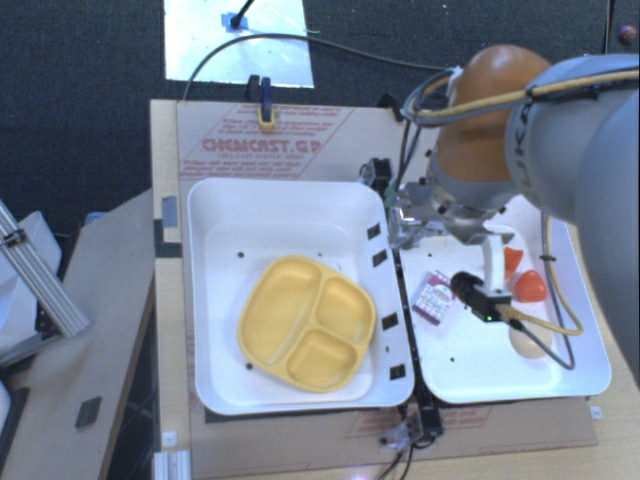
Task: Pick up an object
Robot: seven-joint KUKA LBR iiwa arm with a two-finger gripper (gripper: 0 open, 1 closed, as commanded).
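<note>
Brown card sheet (pixel 270 143) with red letters covers the bench, with dark floor (pixel 80 68) around it. A yellow plate (pixel 305 321) lies mid left bin (pixel 200 268). In the right bin (pixel 590 368), a pink packet (pixel 432 296) lies by the left wall, and a red-orange thing (pixel 525 283) and a pale egg (pixel 528 343) lie near the right edge. The gripper (pixel 410 223) hangs at that bin's far left corner. I cannot tell if it is open or closed.

On the flat brown paper-faced board (pixel 300 133) in front of me, big red letters read "CHEMCAST GP". The smaller red lines printed around them are too fine for me to read.
</note>
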